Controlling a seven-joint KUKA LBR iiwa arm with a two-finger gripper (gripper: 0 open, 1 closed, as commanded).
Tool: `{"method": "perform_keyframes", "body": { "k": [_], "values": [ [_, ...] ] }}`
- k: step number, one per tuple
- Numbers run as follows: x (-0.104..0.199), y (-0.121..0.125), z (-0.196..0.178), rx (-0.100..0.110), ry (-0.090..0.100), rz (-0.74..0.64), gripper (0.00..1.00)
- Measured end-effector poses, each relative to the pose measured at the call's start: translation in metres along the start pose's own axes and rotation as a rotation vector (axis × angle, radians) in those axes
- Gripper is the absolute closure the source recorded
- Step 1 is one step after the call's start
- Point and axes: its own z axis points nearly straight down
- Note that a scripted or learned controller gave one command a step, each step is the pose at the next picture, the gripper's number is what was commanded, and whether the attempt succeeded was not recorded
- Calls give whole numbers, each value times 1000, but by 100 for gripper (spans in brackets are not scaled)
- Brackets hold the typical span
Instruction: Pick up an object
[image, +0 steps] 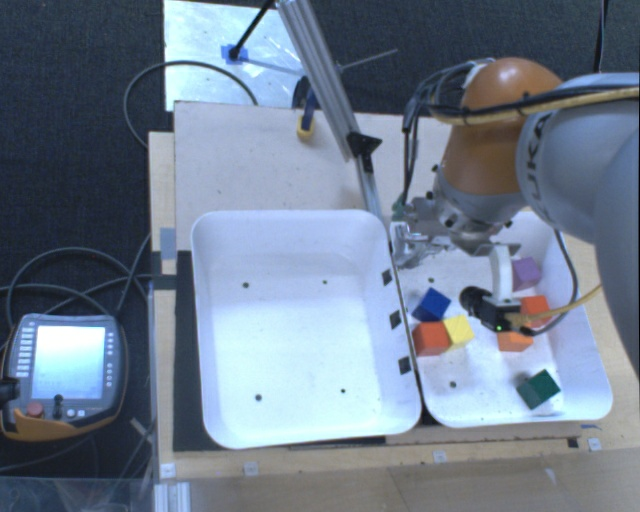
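The right bin (590, 385) holds several small blocks. A blue cube (433, 303), a red-orange cube (430, 338) and a yellow cube (458, 330) cluster near its left wall. Towards the right lie a purple block (526, 272) and two orange blocks (536, 305) (515, 341), and a green cube (539, 388) sits near the front. My gripper (405, 243) hangs over the back left corner of this bin, close to the wall between the bins, behind the blue cube. Nothing shows in it. The wrist hides part of the bin's back.
The left bin (215, 300) stands beside the right one. A slanted metal rod (325, 75) crosses the board behind the bins. A teach pendant (62, 375) lies left of the bench. Cables (560, 300) trail over the orange blocks.
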Motion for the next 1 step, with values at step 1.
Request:
{"method": "perform_keyframes", "body": {
  "k": [1],
  "values": [
    [40,-18,2,-1,0,1,100]
  ]
}}
